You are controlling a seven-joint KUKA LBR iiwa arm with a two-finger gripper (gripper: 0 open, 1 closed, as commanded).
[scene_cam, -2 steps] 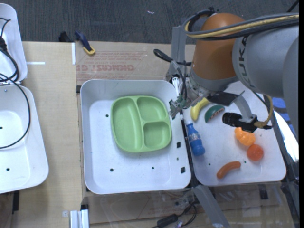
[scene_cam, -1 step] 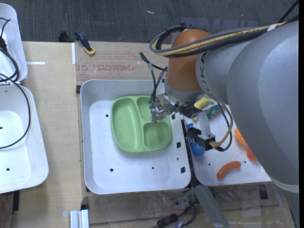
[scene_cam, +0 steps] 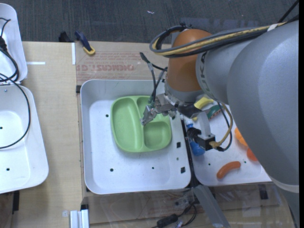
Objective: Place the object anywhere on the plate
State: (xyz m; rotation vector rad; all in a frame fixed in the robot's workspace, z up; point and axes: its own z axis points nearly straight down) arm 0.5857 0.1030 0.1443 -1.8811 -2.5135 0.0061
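Green plate (scene_cam: 135, 127) is seen in the left bin (scene_cam: 95, 141) with the gripper (scene_cam: 148, 118) held over its divider (whether anything is pinched cannot be told), so the object, perhaps the orange one (scene_cam: 228, 169) in the right bin, must yet be placed.

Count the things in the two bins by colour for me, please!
Green: 1, the plate
Orange: 2, a sausage-shaped piece and a piece by the arm
Yellow: 1
Blue: 1
Total: 5
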